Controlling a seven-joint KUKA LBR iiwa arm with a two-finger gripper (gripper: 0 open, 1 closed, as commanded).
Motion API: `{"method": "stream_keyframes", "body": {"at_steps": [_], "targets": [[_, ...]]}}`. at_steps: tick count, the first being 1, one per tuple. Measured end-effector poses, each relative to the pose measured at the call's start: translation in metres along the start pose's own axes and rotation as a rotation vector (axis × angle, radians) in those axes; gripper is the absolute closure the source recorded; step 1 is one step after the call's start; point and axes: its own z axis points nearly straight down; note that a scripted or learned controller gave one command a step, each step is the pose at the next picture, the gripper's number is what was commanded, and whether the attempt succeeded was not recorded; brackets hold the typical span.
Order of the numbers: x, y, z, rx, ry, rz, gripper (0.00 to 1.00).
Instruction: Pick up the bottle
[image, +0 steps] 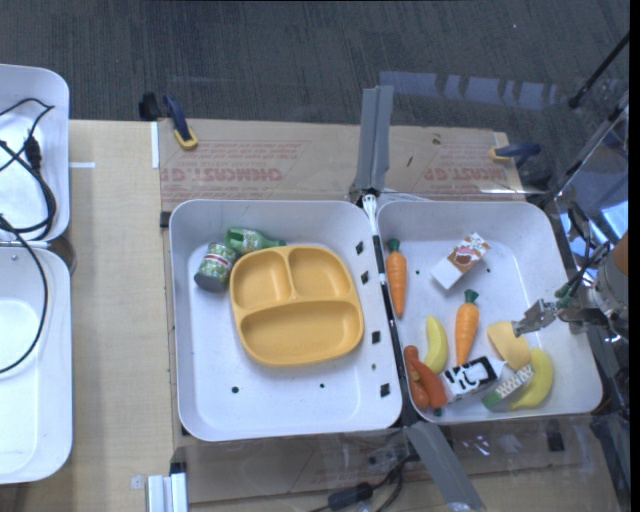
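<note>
The gripper (532, 320) sits at the right edge of the right bin (520, 232), reaching in from the right. Its metal tip is small and partly blurred; whether it is open or closed cannot be determined, and nothing can be seen held in it. The arm behind it is cut off by the frame edge.

Just below the gripper lies a pale yellow wedge (508, 348), touching a banana (540, 378) at the near right corner. A second banana (436, 343) lies near the bin's middle. Beside it stands a carrot (466, 328); another carrot (397, 280) lies along the left wall. A black-and-white carton (468, 377) rests at the near side, next to a red item (422, 380) whose identity is hard to make out. A small white and brown carton (461, 262) lies at the far side.

The left bin (200, 380) holds a yellow divided plate (296, 303). The bottle (240, 240), green, lies on its side at the far left of that bin, partly hidden by the plate's rim. A small can (213, 267) lies just beside it.

Both bins rest on the surface (120, 300).
</note>
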Motion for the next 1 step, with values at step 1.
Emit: {"method": "stream_keyframes", "body": {"at_steps": [1], "targets": [[-0.0016,0.0054,0.0074,-0.021,-0.009,-0.121,0.00]]}}
